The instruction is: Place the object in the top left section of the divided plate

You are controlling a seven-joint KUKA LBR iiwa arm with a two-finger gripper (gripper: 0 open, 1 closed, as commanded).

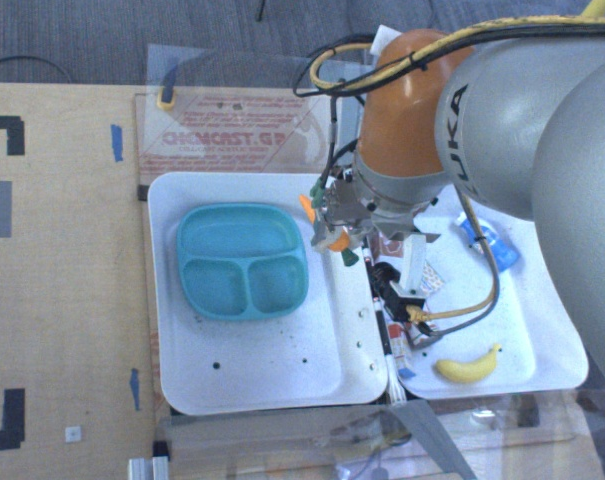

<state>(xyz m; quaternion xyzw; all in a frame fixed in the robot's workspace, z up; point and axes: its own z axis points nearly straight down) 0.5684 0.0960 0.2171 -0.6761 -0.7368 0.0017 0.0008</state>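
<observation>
so there are two shallow white bins side by side on a pale wooden bench [62, 298], and the left white bin [242, 368] has a teal plastic divided plate [242, 261] sitting in its upper left part, flat on the floor of the bin. the plate has one long compartment along the top and two smaller ones below it. the big grey arm with the orange band [412, 98] comes in from the right and hangs over the seam between the two bins, covering a good chunk of the right white bin [552, 368]. its two-finger gripper [334, 236] sits just off the plate's right edge, over the left bin's right side, and honestly i can't tell how the jaws stand or whether anything is properly between them. there's a small orange bit [307, 207] and a small dark green bit [350, 257] right at the gripper, but they're too small and jumbled to say what they are or if they're being held. over in the right bin there's a yellow banana [469, 365] lying near the bottom edge, a blue crinkly packet [490, 243] partly under the arm, and a white wrapper with red print [422, 273] near the middle. behind the bins is a clear plastic sheet with reddish lettering [232, 138].
</observation>
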